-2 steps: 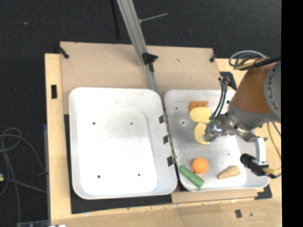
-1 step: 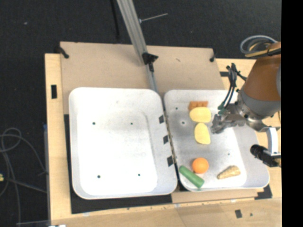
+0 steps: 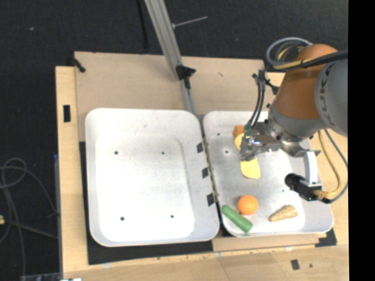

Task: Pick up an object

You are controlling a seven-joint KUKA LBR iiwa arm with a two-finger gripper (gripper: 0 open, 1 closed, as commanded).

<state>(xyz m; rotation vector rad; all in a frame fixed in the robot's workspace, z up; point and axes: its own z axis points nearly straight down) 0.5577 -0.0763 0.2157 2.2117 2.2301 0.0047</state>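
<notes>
- The hand hung low in the right bin, just above the yellow piece; I couldn't tell its grip.
- An orange ball, a green stick and a tan cone lay nearer the front rim.
- The left bin sat beside it on the surface.

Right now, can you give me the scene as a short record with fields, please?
arm: KUKA arm reaching in from the right, over the right bin
gripper: low over the right bin, at the top edge of a yellow piece
right bin contents: yellow piece, orange ball, green stick at the front left corner, tan cone-shaped piece
partly hidden: small orange item beside the gripper
left bin: white, beside the right bin
</notes>
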